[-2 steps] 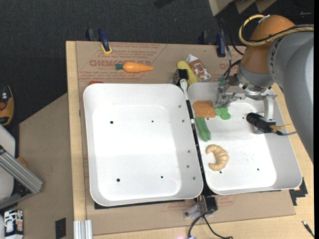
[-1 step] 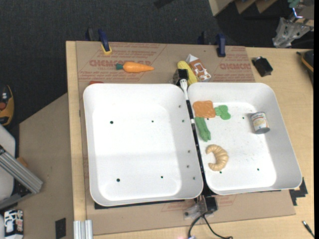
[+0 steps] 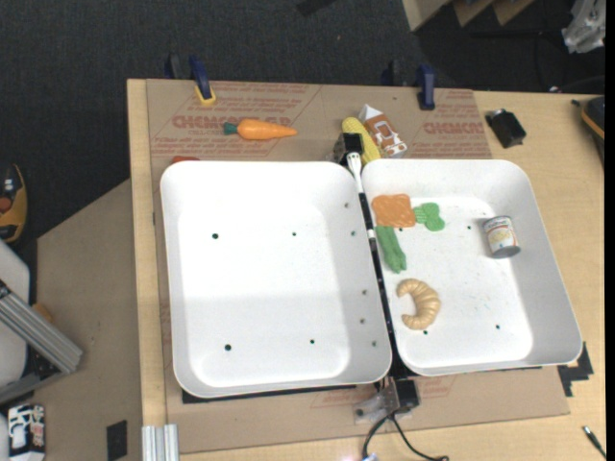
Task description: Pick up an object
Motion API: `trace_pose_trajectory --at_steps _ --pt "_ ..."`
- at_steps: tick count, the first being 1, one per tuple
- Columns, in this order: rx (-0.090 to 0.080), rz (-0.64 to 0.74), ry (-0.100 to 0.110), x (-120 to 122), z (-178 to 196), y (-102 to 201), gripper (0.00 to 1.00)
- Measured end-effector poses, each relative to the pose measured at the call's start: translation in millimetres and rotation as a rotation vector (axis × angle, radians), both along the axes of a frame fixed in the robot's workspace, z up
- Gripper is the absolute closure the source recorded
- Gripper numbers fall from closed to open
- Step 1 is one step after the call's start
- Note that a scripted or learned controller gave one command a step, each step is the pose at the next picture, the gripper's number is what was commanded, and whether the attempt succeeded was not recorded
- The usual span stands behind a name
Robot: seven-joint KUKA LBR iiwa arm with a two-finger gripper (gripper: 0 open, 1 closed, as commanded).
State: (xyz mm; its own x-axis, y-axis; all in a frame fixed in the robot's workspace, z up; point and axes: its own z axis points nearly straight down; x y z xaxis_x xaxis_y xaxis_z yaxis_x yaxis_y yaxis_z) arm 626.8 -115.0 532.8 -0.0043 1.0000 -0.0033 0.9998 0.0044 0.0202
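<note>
**Ana:** Croissant (image 3: 420,303), was it? What did it look like?

**Ben:** A tan, ridged crescent, plastic by its sheen, lying flat in the right bin (image 3: 544,286). Its long axis ran from the near rim towards the far rim, and both tips curled towards the left bin (image 3: 259,257).

**Ana:** What lay around the croissant?

**Ben:** Just beyond it, a long green strip (image 3: 391,248) lay along the same line. Its far end touched a flat orange slab (image 3: 393,210) with a knobbly green lump (image 3: 429,216) beside that. Further from the left bin than the croissant, and well apart from it, a small silver can (image 3: 500,235) lay on its side.

**Ana:** Anything crowding the croissant?

**Ben:** No, it lay apart from the rest, with bare white floor on every side.

**Ana:** And outside the bins?

**Ben:** Far beyond the croissant, on the brown cardboard (image 3: 288,104), lay an orange carrot (image 3: 261,131), a yellow piece (image 3: 356,134) and a brown packet (image 3: 382,134).

**Ana:** The claw's state?

**Ben:** I could not tell.
</note>
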Motion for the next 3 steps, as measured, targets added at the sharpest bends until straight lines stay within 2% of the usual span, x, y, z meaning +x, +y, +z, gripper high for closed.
trace_pose_trajectory --at_steps 1,2,3 --pt "-0.001 -0.008 0.014 -15 4 -73 1.0" --pt "0.0 -0.004 0.016 -14 3 -70 0.0" --pt "0.008 0.001 0.034 -15 -145 -1 0.0"
